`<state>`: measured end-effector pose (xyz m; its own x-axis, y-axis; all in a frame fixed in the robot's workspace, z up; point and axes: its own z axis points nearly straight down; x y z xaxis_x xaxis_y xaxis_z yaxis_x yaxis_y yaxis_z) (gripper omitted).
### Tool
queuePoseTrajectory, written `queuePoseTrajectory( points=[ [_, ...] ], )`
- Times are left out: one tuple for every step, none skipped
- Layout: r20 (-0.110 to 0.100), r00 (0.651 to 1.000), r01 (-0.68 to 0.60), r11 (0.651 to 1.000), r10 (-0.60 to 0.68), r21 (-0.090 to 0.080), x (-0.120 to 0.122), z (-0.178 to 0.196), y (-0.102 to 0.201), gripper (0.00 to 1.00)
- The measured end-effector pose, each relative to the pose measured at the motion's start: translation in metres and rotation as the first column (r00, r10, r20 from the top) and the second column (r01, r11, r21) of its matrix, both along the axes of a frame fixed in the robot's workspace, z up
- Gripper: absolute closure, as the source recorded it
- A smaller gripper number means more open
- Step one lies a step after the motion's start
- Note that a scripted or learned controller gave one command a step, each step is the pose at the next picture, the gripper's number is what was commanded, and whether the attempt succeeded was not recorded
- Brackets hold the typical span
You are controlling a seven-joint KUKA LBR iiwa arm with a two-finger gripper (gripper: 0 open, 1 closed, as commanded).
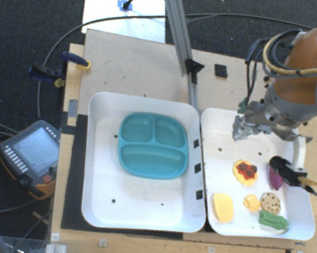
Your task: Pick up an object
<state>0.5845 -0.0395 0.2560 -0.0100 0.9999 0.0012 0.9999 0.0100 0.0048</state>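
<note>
Grey two-finger claw: over right white bin, far-left part; finger spread cannot be told. Round yellow red-topped toy pizza: just nearer, apart. No legible writing.

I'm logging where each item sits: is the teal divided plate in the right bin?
No, the teal divided plate lies in the left bin, while the toy food pieces lie in the right bin.

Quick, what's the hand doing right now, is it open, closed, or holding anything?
Hand: cannot be told whether open or closed from this view; it sits over the back of the right bin, with none of the toy foods seen in it.
</note>
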Motion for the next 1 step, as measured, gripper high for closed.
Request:
queuePoseTrajectory(
  points=[
    [-0.001,1.0,0.0,1.0,0.0,0.0,0.0203,0.001,0.0455,1.0]
  ],
)
